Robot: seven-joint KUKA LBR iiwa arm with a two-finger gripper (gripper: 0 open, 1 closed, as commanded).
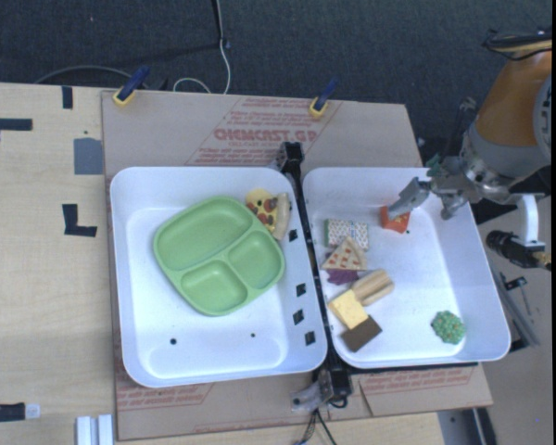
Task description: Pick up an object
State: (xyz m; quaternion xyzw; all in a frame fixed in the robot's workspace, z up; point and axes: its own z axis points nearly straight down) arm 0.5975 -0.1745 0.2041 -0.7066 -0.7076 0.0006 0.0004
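Note:
The right bin (463,248) holds several toy foods. A small red-orange piece (396,218) lies near its back wall. My gripper (433,201) hovers over the bin's back right part, open. Its left finger (410,196) ends just above and to the right of the red-orange piece, and nothing sits between the fingers. Further left lie a patterned square (346,231), a triangular wedge (345,258), a tan roll (372,287), a yellow block (348,310) and a brown block (360,332). A green broccoli floret (448,326) rests in the front right corner.
The left bin (139,341) carries a green divided plate (218,256) and a pizza slice (269,209) by the divider. Both bins stand on cardboard (167,128) held by two clamps. Bare white floor lies between the red-orange piece and the broccoli.

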